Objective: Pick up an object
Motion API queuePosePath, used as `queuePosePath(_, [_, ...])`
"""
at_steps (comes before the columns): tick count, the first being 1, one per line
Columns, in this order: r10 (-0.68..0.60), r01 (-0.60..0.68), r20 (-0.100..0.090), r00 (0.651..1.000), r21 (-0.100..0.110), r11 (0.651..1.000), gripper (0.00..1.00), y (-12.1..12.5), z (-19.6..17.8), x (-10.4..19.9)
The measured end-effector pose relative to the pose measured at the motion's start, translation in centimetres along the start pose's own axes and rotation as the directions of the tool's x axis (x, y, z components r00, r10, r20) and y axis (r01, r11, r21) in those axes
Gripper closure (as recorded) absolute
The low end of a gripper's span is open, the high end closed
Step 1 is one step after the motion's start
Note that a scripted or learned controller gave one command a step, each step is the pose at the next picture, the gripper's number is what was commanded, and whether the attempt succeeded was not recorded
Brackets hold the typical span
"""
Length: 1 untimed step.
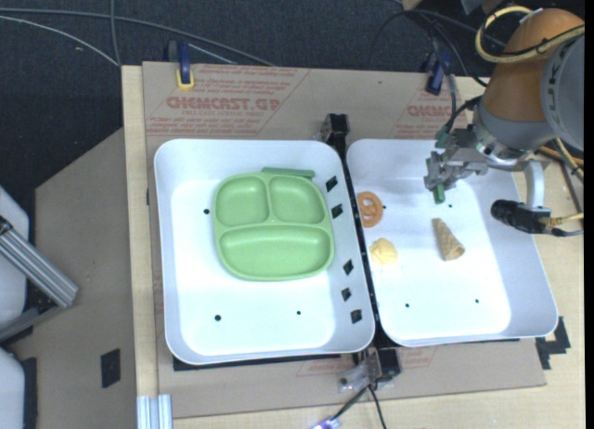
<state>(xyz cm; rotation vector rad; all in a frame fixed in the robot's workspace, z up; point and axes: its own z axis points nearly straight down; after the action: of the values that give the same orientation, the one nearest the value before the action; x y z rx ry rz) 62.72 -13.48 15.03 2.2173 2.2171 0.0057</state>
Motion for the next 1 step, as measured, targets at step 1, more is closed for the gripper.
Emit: queuePosePath(1, [-0.001,0.001,0.0,1.0,-0.001,1.0,1.0,0.22,-5.5,-0.03])
